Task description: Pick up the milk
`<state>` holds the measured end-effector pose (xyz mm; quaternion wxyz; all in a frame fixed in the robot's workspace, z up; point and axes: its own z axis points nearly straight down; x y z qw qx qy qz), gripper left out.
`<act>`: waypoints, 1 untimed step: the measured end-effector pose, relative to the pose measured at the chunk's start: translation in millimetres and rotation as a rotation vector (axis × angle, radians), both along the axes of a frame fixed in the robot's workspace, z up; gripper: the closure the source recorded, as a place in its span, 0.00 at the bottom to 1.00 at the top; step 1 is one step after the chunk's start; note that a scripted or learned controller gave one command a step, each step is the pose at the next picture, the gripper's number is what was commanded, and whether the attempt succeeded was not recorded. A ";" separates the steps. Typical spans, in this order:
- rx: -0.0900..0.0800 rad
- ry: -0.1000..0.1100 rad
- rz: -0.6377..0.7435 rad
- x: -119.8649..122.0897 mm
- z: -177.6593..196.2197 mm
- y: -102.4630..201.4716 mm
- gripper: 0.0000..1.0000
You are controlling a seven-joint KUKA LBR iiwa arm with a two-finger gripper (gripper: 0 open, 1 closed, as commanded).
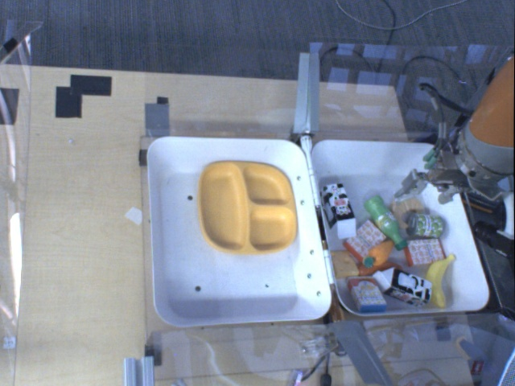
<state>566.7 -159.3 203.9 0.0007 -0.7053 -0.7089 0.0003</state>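
My end effector [430,179] hangs over the upper right part of the right bin [366,155], its fingers spread apart with nothing between them. The milk could be either of two cow-patterned cartons: one [337,203] lies against the bin's left wall, just beside the divider, and another [409,287] lies near the front edge, touching the banana [441,276]. Both are well apart from where I hover.

The main risk, as I judge it, is crowding. The front carton is hemmed in by the banana and a small blue box [368,295], so a finger may land on a neighbour and push the carton aside. The carton by the wall leaves little room for a finger on the wall side; I might strike the rim or only clip a corner. The green bottle [385,221] lies between me and that carton. The yellow tray [246,206] in the left bin [173,240] plays no part.
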 end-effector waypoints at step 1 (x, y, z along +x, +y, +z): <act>0.000 -0.001 -0.126 -0.4 -72.1 57.7 0.00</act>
